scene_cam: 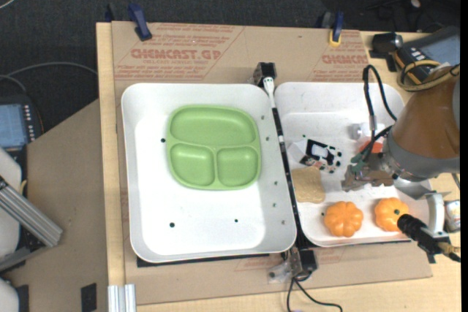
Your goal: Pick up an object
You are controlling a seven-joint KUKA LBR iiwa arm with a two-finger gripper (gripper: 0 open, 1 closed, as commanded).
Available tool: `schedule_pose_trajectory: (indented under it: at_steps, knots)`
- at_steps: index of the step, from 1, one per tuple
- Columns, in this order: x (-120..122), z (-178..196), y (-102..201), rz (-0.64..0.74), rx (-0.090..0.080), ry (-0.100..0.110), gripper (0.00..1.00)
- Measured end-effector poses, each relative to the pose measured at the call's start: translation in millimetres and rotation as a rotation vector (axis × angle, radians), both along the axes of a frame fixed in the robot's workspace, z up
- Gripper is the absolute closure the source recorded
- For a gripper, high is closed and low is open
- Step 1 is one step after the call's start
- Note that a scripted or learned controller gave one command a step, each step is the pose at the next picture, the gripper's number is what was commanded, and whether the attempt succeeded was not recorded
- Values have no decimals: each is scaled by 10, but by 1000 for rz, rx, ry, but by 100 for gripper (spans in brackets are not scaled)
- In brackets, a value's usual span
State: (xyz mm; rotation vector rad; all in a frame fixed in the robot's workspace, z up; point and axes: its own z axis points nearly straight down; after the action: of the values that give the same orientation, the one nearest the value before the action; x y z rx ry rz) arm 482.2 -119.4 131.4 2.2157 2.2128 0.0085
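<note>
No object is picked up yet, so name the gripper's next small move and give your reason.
Probably ease the gripper straight down toward the pumpkin just below it in the right bin. The tip hangs over that bin's floor beside the flat tan piece, with nothing visibly between its fingers.

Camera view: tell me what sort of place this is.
Most likely a robotics lab test bench. Two white bins, left and right, sit on a clamped board, a grey arm reaches over the right one, and cables trail across the dark floor. The green tray and toy pumpkins look like practice props.

Grey arm (418, 157), orange band (433, 117)
</note>
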Motion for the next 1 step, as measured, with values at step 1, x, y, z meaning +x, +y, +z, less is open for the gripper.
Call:
schedule_pose_trajectory:
  at_steps: [1]
  knots:
    - [-17,561,768,10,6,5,100]
